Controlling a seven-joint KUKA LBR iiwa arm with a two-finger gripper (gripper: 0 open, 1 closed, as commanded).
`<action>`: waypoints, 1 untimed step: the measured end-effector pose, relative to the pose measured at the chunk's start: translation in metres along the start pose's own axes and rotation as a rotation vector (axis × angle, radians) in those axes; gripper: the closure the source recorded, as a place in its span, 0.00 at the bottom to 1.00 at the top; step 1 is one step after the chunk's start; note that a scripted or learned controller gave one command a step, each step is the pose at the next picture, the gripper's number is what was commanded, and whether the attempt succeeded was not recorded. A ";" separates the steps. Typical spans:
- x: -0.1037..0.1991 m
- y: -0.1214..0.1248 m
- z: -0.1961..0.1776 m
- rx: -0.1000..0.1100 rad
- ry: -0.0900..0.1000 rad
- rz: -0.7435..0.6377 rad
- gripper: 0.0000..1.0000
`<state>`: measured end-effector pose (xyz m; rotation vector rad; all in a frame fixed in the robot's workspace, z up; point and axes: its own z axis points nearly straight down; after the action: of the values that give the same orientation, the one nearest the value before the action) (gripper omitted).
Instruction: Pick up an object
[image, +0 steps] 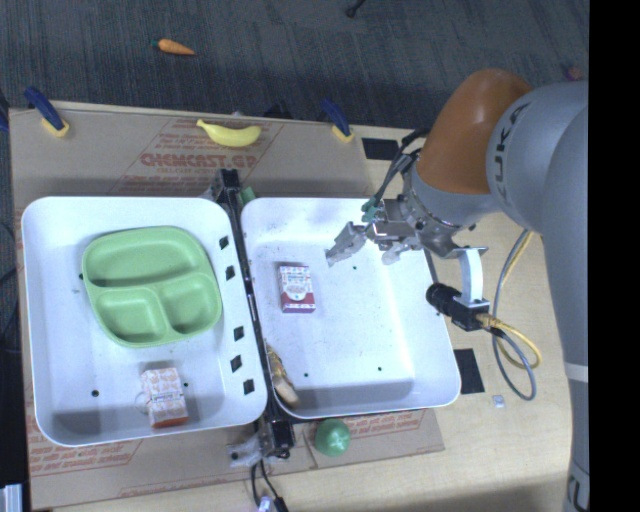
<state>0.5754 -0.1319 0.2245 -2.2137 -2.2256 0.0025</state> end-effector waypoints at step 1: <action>0.011 -0.082 -0.003 0.001 -0.001 -0.001 0.00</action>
<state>0.4930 -0.1217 0.2274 -2.2127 -2.2265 0.0044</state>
